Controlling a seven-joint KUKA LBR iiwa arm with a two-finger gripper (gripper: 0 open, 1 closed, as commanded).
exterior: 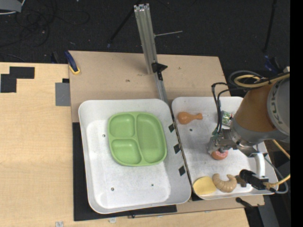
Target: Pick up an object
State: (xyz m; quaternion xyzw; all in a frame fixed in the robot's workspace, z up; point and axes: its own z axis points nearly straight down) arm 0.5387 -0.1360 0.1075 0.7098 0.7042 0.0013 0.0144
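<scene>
In the right bin (199, 169) lie several small items. An orange drumstick-shaped toy (188, 117) rests near the bin's far left corner. A yellow round piece (204, 186) and a tan curved croissant-like toy (225, 182) sit at the near edge. A small red object (219, 154) lies in the bin's middle, and my gripper (219, 147) reaches down right onto it from the right. The wrist hides how the gripper meets the red object.
The left bin (94, 174) holds a green three-compartment plate (137, 138). A metal post (147, 41) rises behind the bins. Black clips mark the divider (176, 148) between the bins. A wooden table surface lies at the left.
</scene>
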